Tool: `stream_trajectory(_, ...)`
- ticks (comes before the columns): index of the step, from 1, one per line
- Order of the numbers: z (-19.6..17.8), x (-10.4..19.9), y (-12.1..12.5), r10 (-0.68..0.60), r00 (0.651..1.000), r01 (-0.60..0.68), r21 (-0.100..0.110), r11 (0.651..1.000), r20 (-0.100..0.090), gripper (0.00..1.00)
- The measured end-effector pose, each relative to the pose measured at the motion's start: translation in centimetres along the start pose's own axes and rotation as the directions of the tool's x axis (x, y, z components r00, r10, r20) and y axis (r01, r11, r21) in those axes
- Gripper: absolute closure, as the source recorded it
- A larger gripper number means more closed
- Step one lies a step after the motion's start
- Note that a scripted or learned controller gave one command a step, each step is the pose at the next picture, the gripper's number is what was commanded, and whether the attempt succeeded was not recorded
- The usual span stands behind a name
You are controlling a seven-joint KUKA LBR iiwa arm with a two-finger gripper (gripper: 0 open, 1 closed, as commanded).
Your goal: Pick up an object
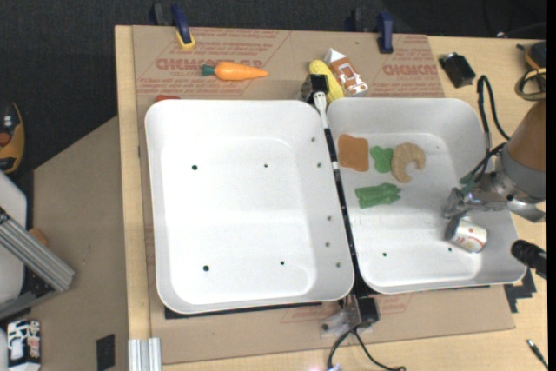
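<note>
The right bin [417, 269] holds an orange-brown flat piece [354, 152], a small green piece [382, 157], a tan curved piece [409, 161] and a longer green piece [378, 195]. A small white and orange object [470, 237] lies near that bin's right wall. My gripper [459, 208] hangs low over the bin's right side, just above and to the left of the white and orange object. The wrist hides how the gripper meets that object.
The left bin [243, 195] sits beside the right one. Behind the bins on the board lie a carrot [234, 72], a yellow item [320, 76] and a brown and white packet [348, 76]. Blue clamps [182, 29] grip the board's far edge.
</note>
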State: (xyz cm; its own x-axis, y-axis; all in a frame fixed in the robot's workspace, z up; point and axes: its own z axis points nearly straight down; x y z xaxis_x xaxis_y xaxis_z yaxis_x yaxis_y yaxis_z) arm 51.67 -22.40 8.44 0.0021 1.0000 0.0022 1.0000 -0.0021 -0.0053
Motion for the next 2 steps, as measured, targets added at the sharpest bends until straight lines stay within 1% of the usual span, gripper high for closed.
stream_trajectory(1, -0.1, 2.6, 5.0, -0.007, 1.000, 0.007, -0.011, 1.000, 0.004, 1.00)
stream_trajectory(2, 0.0, 3.5, -3.1, 0.001, 1.000, -0.001, 0.002, 1.000, -0.001, 1.00)
